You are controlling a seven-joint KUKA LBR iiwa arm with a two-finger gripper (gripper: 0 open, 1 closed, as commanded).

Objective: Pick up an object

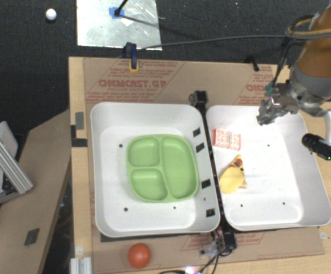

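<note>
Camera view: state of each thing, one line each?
Gripper: above right bin's far edge, nothing seen held.
Green tray: flat in left bin, compartments bare.
Yellow toy: lying in right bin.
Red-patterned packet: flat in right bin.
Orange ball: on bench, outside bins.

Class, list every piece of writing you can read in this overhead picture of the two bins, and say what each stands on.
"CHEMCAST GP": printed in red on the brown board behind the left bin.
The same red print repeats at a slant on the board's right part, partly hidden by the arm, too cut off to read whole.
Red-and-white packet in the right bin: print too small to read.
</note>
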